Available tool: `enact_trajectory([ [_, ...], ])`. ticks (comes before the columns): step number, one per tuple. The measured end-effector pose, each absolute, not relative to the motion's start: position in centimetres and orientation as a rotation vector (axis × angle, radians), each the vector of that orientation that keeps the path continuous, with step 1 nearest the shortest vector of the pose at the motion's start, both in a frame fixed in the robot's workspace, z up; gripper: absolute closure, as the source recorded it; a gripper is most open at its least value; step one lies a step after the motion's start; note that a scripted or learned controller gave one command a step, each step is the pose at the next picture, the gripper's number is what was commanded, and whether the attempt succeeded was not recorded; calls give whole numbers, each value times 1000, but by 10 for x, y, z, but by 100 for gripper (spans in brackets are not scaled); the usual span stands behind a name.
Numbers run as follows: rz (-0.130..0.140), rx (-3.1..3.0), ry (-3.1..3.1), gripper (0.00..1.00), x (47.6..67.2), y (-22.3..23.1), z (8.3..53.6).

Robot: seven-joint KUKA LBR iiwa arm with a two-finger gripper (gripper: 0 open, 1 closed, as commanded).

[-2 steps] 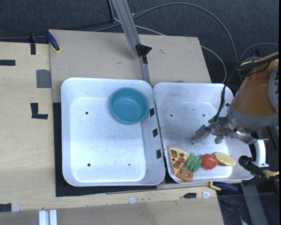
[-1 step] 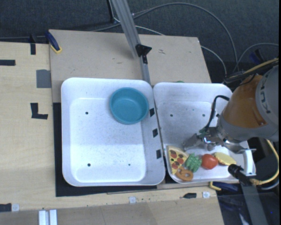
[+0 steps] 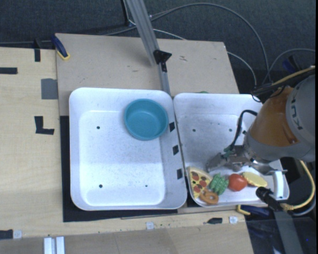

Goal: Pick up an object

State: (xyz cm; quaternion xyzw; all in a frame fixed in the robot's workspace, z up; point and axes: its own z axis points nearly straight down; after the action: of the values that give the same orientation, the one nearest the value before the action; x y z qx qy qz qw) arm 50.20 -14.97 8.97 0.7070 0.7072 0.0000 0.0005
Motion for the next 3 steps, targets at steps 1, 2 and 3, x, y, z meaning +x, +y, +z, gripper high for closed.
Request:
enact_trajectory([
  [1, 2, 2219, 2218, 100, 503, -150, 101],
  [2, 3, 2219, 2221, 100, 494, -149, 149],
  [3, 4, 2218, 2220, 100, 493, -147, 211],
])
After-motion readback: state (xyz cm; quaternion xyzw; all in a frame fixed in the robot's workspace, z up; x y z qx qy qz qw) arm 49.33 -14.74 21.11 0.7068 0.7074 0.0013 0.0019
